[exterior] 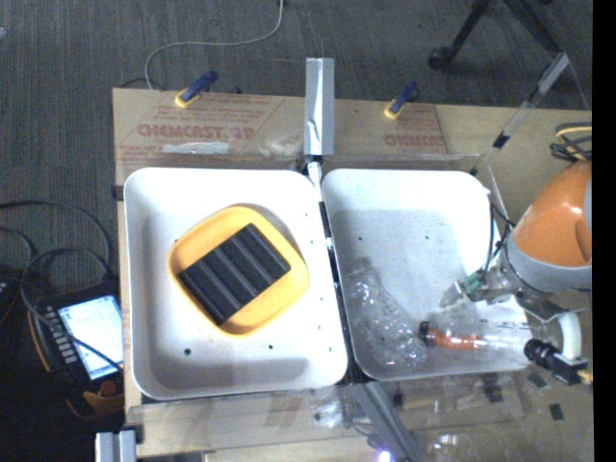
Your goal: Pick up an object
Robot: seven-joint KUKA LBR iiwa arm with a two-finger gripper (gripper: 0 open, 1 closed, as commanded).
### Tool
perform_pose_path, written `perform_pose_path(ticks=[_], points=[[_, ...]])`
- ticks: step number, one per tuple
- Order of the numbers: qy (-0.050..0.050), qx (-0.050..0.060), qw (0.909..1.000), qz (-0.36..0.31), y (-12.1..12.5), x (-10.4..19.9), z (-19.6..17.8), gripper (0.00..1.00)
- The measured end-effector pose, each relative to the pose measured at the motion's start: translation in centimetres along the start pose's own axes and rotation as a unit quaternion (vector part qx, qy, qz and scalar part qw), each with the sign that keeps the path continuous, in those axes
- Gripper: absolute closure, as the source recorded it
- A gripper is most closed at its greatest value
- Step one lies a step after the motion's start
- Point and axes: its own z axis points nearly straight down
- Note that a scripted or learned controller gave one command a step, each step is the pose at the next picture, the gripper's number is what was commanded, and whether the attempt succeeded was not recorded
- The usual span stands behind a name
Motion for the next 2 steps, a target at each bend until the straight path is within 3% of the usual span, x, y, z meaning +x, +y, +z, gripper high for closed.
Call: perform_pose_path(ticks=[1,2], points=[[0.0,0.005,0.9955,-0.095,-0.5,-1.2,0.7,1.0],[0.001,0.008,0.9908,-0.135,8.7,3.7,-9.3,1.0]])
